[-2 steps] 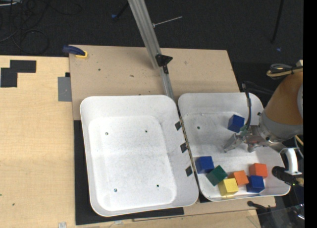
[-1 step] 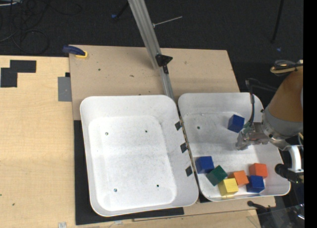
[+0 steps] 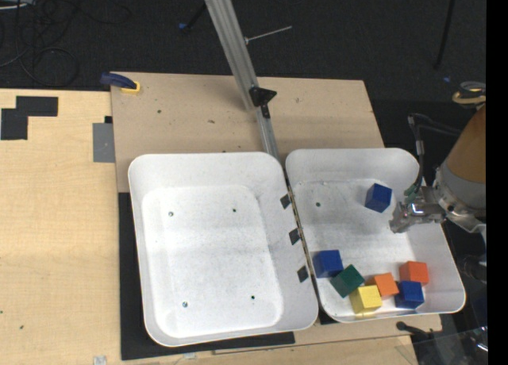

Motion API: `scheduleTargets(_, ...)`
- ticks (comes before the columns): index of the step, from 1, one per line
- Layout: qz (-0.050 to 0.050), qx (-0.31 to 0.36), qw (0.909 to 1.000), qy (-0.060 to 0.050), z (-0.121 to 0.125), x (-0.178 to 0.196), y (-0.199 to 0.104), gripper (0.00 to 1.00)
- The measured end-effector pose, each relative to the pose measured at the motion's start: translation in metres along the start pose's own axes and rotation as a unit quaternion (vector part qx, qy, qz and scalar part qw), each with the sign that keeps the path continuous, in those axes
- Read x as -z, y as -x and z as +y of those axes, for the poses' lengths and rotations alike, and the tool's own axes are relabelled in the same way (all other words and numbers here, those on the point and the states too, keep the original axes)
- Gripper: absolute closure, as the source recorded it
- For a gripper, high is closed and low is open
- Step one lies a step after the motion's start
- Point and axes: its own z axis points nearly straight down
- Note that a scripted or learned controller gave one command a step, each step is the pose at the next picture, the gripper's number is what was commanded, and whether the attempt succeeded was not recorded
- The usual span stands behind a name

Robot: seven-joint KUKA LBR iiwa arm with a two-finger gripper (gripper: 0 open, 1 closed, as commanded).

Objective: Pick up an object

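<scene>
The right bin [image 3: 349, 154] holds several small blocks. A blue cube [image 3: 379, 197] lies alone toward its far right. Along the near side sit another blue cube [image 3: 327, 262], a green block [image 3: 347, 281], a yellow block [image 3: 367, 298], an orange block [image 3: 386, 283], a red-orange block [image 3: 414, 272] and a third blue block [image 3: 409, 293]. My gripper [image 3: 403, 217] hangs low over the bin's right side, just right of and slightly nearer than the lone blue cube. I see nothing held in it.
The left bin [image 3: 208, 162] stands beside the right one, joined by black clips. A slanted aluminium bar [image 3: 235, 48] rises from the bench behind the bins. A blue clamp [image 3: 120, 81] sits at the bench's far left corner.
</scene>
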Motion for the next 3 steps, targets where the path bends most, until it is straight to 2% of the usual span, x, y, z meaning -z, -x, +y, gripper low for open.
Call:
scheduleTargets(1,0.0,0.003,1.0,0.001,-0.004,0.061,0.0,1.0)
scheduleTargets(2,-0.001,0.003,1.0,0.002,0.002,0.123,-0.002,1.0)
scheduleTargets(3,0.001,0.005,1.0,-0.002,0.017,0.108,-0.048,1.0)
